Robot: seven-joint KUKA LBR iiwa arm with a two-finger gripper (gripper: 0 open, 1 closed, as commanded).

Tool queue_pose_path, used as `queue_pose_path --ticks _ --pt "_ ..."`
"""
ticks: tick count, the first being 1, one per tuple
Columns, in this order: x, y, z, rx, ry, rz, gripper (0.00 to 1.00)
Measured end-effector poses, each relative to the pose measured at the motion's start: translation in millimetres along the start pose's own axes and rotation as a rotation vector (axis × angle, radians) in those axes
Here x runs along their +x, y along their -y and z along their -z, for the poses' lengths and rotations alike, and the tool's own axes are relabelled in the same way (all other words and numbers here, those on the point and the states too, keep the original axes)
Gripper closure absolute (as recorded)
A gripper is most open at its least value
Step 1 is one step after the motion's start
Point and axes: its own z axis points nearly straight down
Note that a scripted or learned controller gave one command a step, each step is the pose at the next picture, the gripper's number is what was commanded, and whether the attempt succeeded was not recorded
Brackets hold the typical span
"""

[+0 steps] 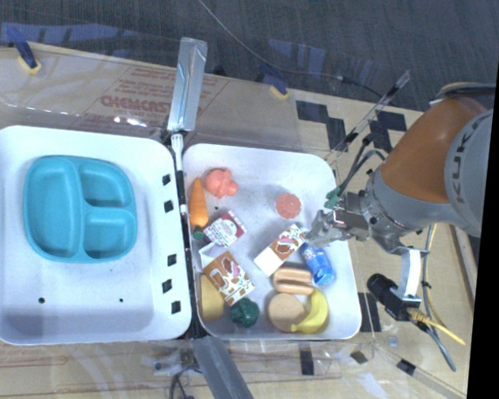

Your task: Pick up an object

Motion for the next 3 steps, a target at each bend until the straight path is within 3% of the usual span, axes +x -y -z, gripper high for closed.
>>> queue_pose_path --ticks 1,2,3 --pt "12.0 3.1 -111.2 -0.011 -0.002 -0.21 0.0" --pt "12.2 3.7 -112.0 -0.009 -0.002 -0.21 0.0" --pt "115.0 11.4 -36.7 0.008 -0.001 -0.393 0.0"
